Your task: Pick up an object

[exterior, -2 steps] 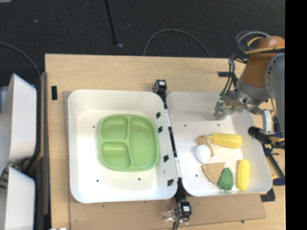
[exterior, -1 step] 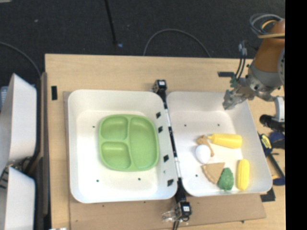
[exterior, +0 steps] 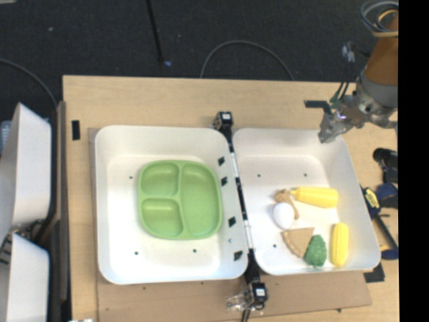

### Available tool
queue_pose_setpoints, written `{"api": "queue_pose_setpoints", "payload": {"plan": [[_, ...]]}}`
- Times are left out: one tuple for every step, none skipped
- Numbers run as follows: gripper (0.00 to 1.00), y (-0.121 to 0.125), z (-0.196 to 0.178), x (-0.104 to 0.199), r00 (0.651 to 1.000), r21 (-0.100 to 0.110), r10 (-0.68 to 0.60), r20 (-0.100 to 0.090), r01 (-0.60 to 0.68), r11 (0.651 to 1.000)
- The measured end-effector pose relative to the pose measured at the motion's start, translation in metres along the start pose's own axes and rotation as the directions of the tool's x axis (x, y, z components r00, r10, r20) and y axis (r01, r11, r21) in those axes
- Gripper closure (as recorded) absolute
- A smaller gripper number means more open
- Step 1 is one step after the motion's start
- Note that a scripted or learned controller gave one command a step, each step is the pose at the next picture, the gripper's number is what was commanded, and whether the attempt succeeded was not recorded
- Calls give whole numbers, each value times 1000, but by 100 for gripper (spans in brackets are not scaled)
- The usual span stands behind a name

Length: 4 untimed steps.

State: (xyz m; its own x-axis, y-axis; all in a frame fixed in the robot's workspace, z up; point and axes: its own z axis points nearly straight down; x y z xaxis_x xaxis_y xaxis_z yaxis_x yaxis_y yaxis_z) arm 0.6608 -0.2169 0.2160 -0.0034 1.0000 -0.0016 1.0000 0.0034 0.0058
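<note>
I see the arm (exterior: 381, 62) entering at the far right, orange band above the wrist, with the claw (exterior: 330, 130) hanging over the far right corner of the right bin (exterior: 268, 153). I cannot tell the claw's state: it reads as a small grey blur against the bin rim, and I can make out nothing between its tips. The candidate objects all lie in the near right part of the right bin, well apart from the claw. A yellow corn cob (exterior: 316, 196) lies crosswise, with a small tan piece (exterior: 285, 198) touching its left end. A white egg (exterior: 284, 215) sits just near of that piece. Nearer still, a tan wedge (exterior: 297, 239) touches a green broccoli piece (exterior: 316, 250), and a second corn cob (exterior: 340, 243) lies lengthwise just right of the broccoli. The left bin (exterior: 114, 153) holds a green divided plate (exterior: 179, 199), lying flat near its centre. Both bins rest side by side on the desk (exterior: 134, 99).
</note>
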Motion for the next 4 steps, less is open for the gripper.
{"api": "queue_pose_setpoints", "payload": {"plan": [[100,2,-53,-2,1000,-2,-2,1,2,1000],[100,-9,-41,44,1000,5,-1,-1,1,1000],[100,-22,-47,88,1000,4,-2,-1,2,1000],[100,-31,-52,132,1000,5,-2,-2,2,1000]]}}
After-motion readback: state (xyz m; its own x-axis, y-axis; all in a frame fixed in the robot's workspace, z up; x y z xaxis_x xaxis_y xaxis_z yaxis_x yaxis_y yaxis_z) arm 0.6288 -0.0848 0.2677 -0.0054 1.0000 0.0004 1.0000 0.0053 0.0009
